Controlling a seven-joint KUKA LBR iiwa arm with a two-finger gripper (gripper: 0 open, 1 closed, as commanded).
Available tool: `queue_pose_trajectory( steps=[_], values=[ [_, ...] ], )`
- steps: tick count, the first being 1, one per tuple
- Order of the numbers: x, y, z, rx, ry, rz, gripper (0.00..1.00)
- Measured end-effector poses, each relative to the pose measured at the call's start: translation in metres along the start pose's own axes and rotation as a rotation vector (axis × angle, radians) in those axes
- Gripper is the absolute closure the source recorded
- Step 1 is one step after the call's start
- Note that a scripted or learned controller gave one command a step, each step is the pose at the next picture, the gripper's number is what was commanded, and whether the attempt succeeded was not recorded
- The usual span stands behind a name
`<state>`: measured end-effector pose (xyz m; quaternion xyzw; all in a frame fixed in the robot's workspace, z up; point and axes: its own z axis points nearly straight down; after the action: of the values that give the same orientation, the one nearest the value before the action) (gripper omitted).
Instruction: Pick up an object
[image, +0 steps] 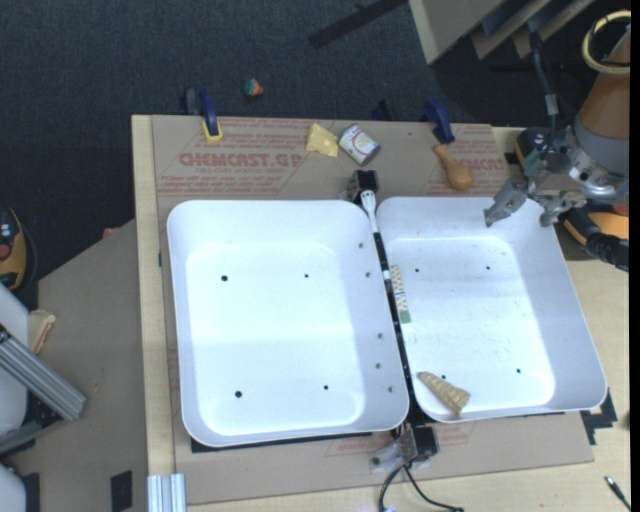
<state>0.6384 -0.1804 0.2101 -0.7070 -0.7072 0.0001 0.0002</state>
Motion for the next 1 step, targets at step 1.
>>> queue_pose_trajectory(
  steps=[1],
  values=[
    [0.0906,-0.0295,-0.1103,-0.015,0.001,-0.01,0.0]
  ],
)
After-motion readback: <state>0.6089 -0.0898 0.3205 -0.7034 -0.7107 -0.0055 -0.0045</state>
